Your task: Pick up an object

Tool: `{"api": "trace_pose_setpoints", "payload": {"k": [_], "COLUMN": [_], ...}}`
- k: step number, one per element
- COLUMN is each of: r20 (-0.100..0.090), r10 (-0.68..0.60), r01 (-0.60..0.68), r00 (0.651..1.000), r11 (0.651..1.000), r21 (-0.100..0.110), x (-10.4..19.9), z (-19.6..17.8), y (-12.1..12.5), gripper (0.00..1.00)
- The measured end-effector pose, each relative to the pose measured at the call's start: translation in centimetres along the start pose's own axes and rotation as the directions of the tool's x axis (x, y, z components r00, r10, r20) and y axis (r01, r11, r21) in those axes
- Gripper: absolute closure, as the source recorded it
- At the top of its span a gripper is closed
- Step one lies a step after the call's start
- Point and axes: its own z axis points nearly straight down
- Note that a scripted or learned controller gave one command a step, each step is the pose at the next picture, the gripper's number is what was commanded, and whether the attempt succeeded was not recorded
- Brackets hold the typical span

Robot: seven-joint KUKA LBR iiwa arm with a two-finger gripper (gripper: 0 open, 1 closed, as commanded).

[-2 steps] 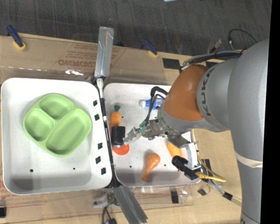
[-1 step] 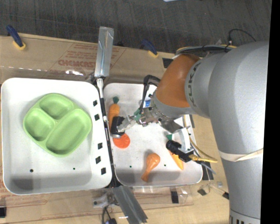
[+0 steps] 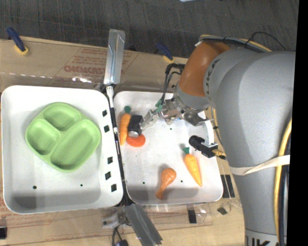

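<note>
The two-finger gripper (image 3: 135, 126), jaws indistinct, sits at the small orange plastic carrot (image 3: 124, 127): light, stiff, slick, best pinched mid-body.

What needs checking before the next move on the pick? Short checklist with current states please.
1. Gripper is over a target: ok. It sits low in the right bin, at the red-orange round piece and the carrot by the divider.
2. Object between the fingers: cannot tell, the gripper body hides the contact.
3. Target isolated: not ok. The round piece and that carrot are touching or nearly so, close to the bin wall.
4. Other picks available: ok. Carrot at right and orange drumstick-shaped toy lie apart in open floor.
5. Left bin contents: ok, green divided plate sits flat, well away from the arm.
</note>
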Motion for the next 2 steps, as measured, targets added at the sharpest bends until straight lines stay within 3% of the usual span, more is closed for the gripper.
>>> {"api": "trace_pose_setpoints", "payload": {"k": [1,2], "r20": [-0.021,-0.019], "r10": [-0.138,-0.091], "r01": [0.137,0.091], "r00": [0.99,0.996], "r11": [0.99,0.995], "r21": [-0.022,-0.029], "x": [-1.6,-3.5], "z": [-12.4,1.1], "y": [-0.2,2.3], "gripper": [0.0,0.0]}}
